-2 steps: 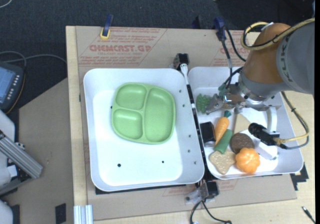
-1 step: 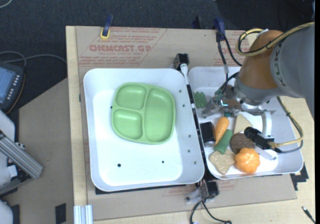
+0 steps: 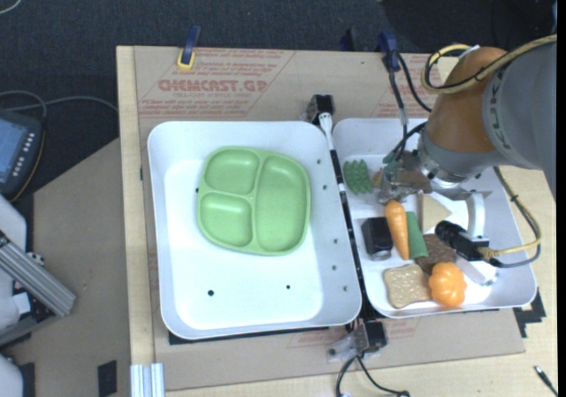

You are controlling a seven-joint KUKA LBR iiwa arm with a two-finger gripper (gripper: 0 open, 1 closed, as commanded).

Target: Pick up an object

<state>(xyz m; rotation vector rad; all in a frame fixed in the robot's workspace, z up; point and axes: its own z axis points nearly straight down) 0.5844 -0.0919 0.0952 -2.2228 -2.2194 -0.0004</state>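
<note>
Two white bins sit side by side on the tabletop. The left bin is in the middle of the frame. It has a green plate in it. The plate has three parts and lies in the upper half of that bin.

The right bin is on the right side of the frame. It has small toy foods in it. An orange carrot lies near the middle of this bin, pointing up and down. A black block lies just left of the carrot. A green bumpy piece sits above them, near the upper left of the bin. A tan cracker lies at the bottom of the bin. A round orange fruit sits just to the right of the cracker, touching it. A brown and green piece lies between the carrot and the fruit.

The grey arm comes in from the upper right of the frame. Its orange band is over the top of the right bin. The claw hangs just above the top end of the carrot. I cannot tell if it is wide or narrow, or if it is touching the carrot.
</note>
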